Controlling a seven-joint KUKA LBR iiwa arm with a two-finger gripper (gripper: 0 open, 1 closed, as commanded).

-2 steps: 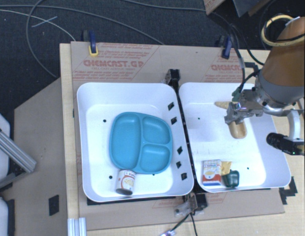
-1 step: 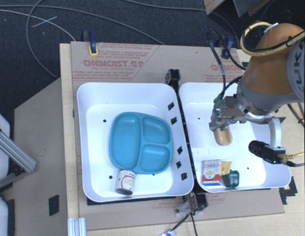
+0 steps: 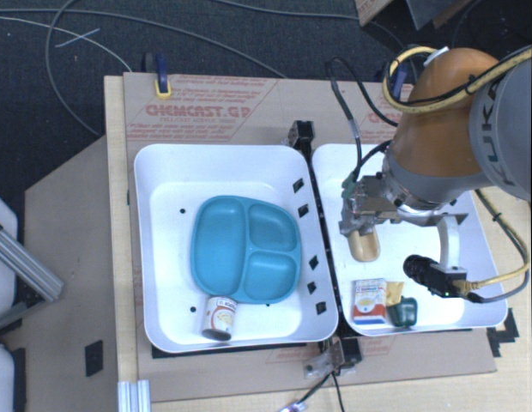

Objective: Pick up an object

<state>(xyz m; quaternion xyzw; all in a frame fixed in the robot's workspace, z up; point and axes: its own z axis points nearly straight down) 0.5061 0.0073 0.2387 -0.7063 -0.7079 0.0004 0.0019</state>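
Gripper over the tan piece in the right bin.

From the left I see a blue tray (image 3: 246, 249) and can (image 3: 219, 318); right, my gripper (image 3: 362, 227) sits directly above the upright tan piece (image 3: 364, 245), which pokes out toward me. I cannot tell its opening.

Bright even overhead light, white bins (image 3: 154, 230) glaring, slightly soft focus

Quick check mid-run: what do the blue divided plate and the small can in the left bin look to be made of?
Blue plate: likely moulded plastic, smooth, matte, one even colour, with soft rounded dividers. Can: probably metal with a printed label, judging by its grey rim, though toy plastic is possible.
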